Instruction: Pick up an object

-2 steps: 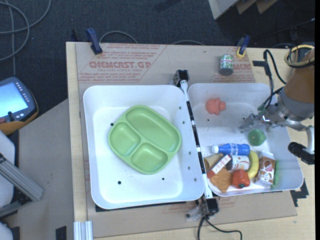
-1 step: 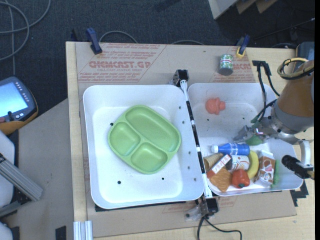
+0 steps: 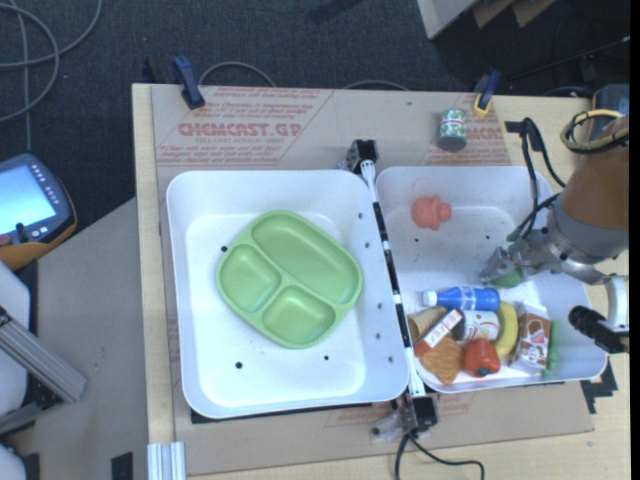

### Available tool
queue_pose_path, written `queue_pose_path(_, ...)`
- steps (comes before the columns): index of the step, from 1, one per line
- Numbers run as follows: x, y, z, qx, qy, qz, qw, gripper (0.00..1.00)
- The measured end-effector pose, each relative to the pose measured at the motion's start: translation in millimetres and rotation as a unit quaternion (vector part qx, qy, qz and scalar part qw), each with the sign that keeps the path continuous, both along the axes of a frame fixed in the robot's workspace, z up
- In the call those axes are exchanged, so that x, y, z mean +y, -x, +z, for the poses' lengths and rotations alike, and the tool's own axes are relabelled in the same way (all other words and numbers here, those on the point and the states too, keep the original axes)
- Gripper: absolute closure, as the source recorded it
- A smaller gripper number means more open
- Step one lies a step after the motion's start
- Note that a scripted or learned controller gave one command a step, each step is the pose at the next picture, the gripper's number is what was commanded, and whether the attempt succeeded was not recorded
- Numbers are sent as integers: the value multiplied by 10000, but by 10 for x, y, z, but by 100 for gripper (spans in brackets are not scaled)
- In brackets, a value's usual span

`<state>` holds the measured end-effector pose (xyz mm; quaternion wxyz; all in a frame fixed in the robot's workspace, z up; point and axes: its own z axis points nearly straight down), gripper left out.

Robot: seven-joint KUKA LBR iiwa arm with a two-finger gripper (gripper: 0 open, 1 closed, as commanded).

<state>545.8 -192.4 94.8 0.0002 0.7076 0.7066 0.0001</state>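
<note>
Progress: early, as I judge it; I see nothing lifted, every object lies in a bin, and the pick itself is left to do.
Hand: the hand (image 3: 503, 268) sits low over the right bin (image 3: 455, 180), near its right wall; I cannot tell how far open it is, and I see nothing between its fingers.
Nearest target: the blue-capped bottle (image 3: 462, 297) lies on its side just beside the hand, toward the desk's front edge.
Other candidates: a banana (image 3: 509, 329), a red pepper-like toy (image 3: 481, 358) and small packets crowd the right bin's front corner; a pink lump (image 3: 432, 211) lies apart toward the back.
Left bin: the left bin (image 3: 190, 268) carries a green divided plate (image 3: 290, 278).
Writing: the cardboard at the desk's (image 3: 150, 298) back edge reads roughly "CHEMCAST GP"; smaller print is illegible to me.
Extras: a small can (image 3: 453, 129) stands behind the right bin.
</note>
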Motion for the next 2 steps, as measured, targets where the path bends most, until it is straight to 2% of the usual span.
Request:
queue_pose_path(1, 1034, 394, -97, 3, -13, 39, 10000, 100)
queue_pose_path(2, 1849, -150, 965, -73, -8, 64, 10000, 100)
